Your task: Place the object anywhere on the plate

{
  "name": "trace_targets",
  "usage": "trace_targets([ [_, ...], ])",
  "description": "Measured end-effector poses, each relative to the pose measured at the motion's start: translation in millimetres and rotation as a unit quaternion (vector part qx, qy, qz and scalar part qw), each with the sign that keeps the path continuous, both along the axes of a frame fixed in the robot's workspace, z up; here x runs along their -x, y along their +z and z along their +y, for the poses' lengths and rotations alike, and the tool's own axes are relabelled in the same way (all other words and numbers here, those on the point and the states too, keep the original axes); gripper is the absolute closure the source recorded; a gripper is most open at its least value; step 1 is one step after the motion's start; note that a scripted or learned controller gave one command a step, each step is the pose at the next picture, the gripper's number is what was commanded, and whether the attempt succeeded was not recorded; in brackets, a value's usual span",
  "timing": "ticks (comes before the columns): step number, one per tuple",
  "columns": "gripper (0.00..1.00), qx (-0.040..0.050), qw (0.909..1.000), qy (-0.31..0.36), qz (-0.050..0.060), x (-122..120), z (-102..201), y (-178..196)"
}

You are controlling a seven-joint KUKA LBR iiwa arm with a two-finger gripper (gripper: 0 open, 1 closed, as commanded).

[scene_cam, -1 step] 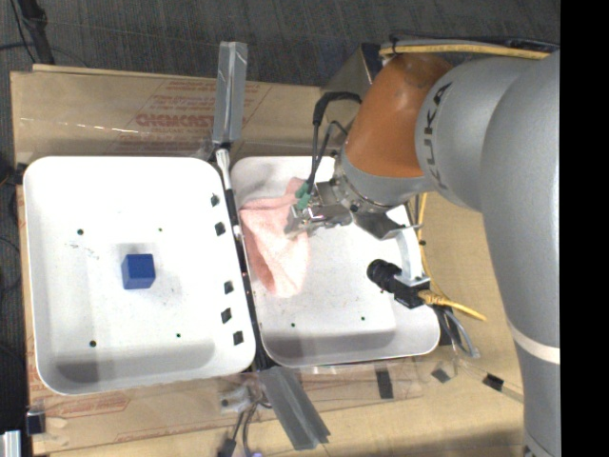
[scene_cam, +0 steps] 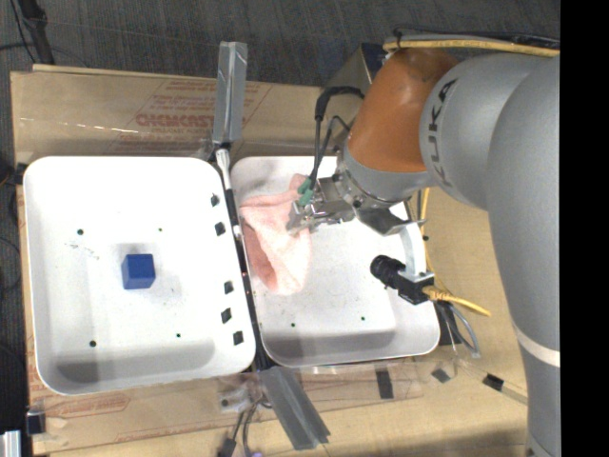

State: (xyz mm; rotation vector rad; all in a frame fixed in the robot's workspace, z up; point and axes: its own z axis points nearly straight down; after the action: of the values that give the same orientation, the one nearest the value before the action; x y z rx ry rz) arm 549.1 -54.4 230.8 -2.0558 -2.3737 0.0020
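Note:
A small blue cube (scene_cam: 139,270) lies on the floor of the left bin (scene_cam: 57,198), a little left of its middle. A pale pink plate (scene_cam: 274,241) lies in the left part of the right bin (scene_cam: 381,327), close to the divider between the bins. My gripper (scene_cam: 306,213) hangs over the plate's upper right edge, far to the right of the cube. The wrist and its orange band hide the rear of the right bin.
The grey arm covers the right side of the view. A black cylindrical part (scene_cam: 398,276) with a yellow cable sticks out over the right bin's right side. Cardboard (scene_cam: 114,103) lies under and behind both bins.

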Motion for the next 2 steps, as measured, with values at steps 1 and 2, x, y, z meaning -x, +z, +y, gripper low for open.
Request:
trace_targets([
  [1,1.0,-0.0005,0.9794,0.202,0.002,17,49,-11],
  [2,1.0,-0.0009,0.9187,0.395,0.002,29,101,-18],
])
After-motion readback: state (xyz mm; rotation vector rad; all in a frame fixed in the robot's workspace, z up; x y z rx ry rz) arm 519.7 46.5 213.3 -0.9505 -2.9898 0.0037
